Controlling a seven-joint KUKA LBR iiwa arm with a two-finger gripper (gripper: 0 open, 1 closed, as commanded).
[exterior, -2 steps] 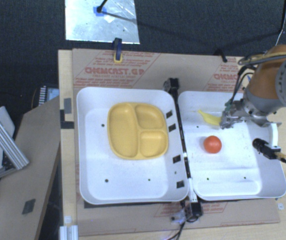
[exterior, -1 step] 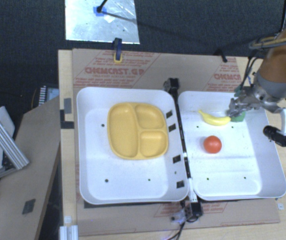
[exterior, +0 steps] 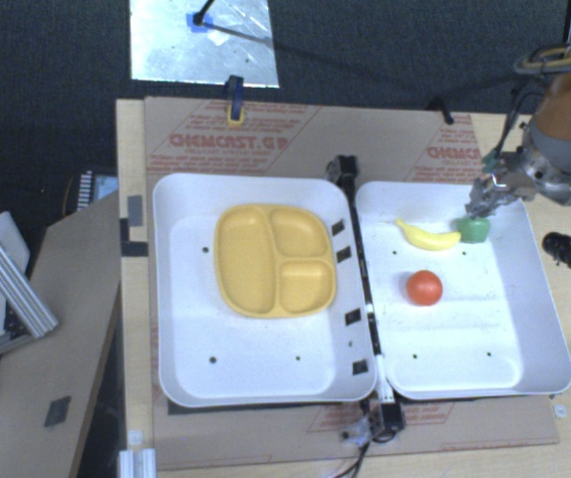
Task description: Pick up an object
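Note:
In the right bin [exterior: 524,366] lie a yellow banana [exterior: 428,235], a red tomato-like ball [exterior: 425,288] and a small green object [exterior: 475,230]. The banana's right tip touches the green object. My gripper [exterior: 487,198] hangs at the bin's far right, directly above the green object and partly covering its top. Nothing shows between its fingers. The grey arm with its orange band [exterior: 569,108] comes in from the upper right.
The left bin [exterior: 180,366] holds a yellow divided plate [exterior: 273,260]. A black divider [exterior: 357,287] with clips runs between the bins. Cardboard [exterior: 295,137] underlies both. A shiny metal sheet [exterior: 205,28] lies at the back.

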